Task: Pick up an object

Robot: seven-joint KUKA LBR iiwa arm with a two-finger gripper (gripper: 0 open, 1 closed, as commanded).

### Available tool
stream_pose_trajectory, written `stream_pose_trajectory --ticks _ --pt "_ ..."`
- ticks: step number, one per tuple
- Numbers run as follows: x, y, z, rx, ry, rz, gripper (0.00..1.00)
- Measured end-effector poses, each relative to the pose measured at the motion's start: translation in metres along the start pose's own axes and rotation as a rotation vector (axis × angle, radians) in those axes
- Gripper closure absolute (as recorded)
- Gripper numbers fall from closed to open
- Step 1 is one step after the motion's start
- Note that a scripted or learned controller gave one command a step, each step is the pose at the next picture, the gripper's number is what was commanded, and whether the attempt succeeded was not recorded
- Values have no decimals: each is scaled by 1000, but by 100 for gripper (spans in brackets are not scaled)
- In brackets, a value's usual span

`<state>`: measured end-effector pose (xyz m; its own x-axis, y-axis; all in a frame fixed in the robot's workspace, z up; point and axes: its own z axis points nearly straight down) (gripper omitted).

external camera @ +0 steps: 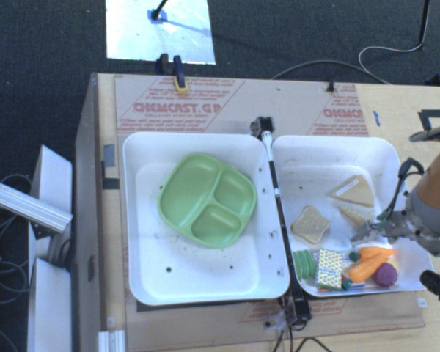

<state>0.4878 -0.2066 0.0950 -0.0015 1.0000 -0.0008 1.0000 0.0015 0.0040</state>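
The right bin (330, 144) holds several toy foods: a tan bread slice (311, 224), a pale sandwich wedge (355, 191) with a smaller wedge (354, 213) below it, a green ribbed piece (304, 263), a patterned packet (330, 268), an orange carrot (365, 266) and a purple piece (386, 273). My gripper (374, 230) reaches in from the right and hangs low over the right bin. It is just above the carrot and to the right of the smaller wedge. Nothing is visibly held in it.
The left bin (132, 218) carries a green divided plate (207, 199), lying slightly turned. A black divider clamp (275, 196) runs between the two bins. The arm's grey body (433, 204) covers the right bin's right wall. Cardboard (227, 105) lies behind the bins.
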Motion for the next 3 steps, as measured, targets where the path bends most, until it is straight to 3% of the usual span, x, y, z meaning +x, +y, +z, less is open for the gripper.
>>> stream_pose_trajectory --ticks 1,2,3 --pt "0 -1 11 3 1 1 0" --pt "0 0 0 0 0 -1 100" --pt "0 0 0 0 0 0 0"
